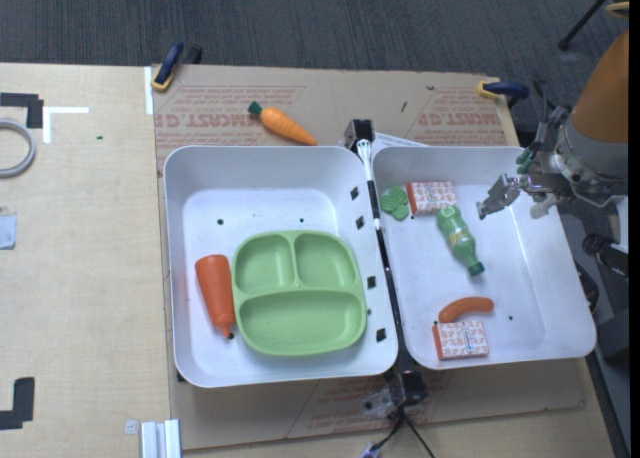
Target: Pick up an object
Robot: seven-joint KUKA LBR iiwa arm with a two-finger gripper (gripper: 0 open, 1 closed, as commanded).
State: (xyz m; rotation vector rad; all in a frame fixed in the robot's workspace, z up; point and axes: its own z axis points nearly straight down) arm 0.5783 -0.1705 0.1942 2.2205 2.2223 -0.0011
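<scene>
My gripper [520, 198] hangs over the right bin's [540, 276] far right side, open, with nothing between its fingers. In that bin a green bottle [458, 238] lies on its side, left of the gripper. A red and white carton [432, 196] and a small green round piece [396, 202] sit at the bin's back left. Near the front lie an orange sausage [466, 308] and a second red and white carton [461, 340].
The left bin [200, 196] holds a green divided plate [300, 291] and an orange cylinder [214, 291] beside it. A toy carrot [283, 123] lies on the cardboard behind the bins. Clamps [167, 66] grip the cardboard's back corners.
</scene>
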